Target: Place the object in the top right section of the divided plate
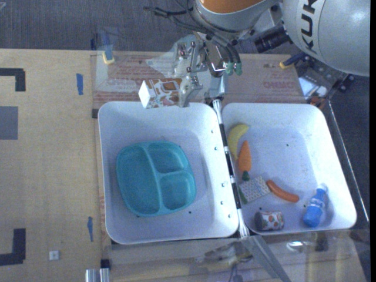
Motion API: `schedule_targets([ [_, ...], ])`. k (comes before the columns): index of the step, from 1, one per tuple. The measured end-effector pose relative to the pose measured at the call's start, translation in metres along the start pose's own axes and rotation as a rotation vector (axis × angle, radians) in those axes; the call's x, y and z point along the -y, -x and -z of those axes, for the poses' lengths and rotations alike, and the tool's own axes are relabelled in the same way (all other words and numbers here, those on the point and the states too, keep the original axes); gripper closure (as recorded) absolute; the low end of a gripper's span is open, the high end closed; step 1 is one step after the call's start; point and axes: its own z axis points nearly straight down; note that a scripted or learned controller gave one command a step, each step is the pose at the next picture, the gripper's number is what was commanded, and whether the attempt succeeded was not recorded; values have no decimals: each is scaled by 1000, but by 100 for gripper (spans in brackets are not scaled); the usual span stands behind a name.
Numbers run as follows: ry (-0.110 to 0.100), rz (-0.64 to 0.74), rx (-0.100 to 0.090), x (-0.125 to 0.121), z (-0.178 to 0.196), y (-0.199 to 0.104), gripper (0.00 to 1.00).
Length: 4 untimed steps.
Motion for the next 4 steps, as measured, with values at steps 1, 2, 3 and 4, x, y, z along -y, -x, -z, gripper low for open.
schedule_targets([
  [1, 1, 165, 1, -60, -169, -58, 100],
  [2, -1, 384, 11, -70, -253, -117, 100],
  [3, 2, 696, 2, -62, -110, -66, 100],
  [4, 0, 539, 12, -57, -265, -93, 100],
])
